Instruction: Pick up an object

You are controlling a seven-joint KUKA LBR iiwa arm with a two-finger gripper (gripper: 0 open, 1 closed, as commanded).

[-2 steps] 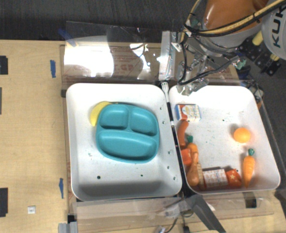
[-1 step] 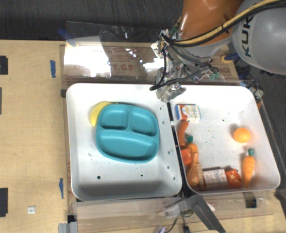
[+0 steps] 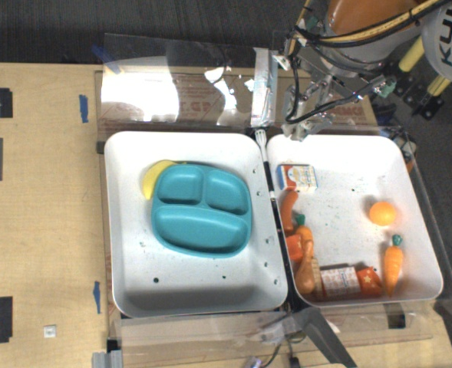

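My gripper (image 3: pixel 297 127) hangs above the far left corner of the right bin (image 3: pixel 419 205), wrapped in cables, over the bin's rim. Nothing shows held in it. Just below it in the bin lies a small white, red and blue carton (image 3: pixel 297 177). Along the bin's left wall lie several orange and red toy foods (image 3: pixel 295 240). An orange ball (image 3: pixel 382 213) rests at the right, a carrot (image 3: pixel 394 261) below it. A small bottle with a red end (image 3: pixel 347 280) lies along the near wall.
The left bin (image 3: pixel 126 274) holds a teal divided plate (image 3: pixel 201 208) with a yellow piece (image 3: pixel 153 176) sticking out from under its far left edge. A clear plastic panel (image 3: pixel 179 90) stands behind the bins. The arm's body (image 3: pixel 364 14) looms over the far right.
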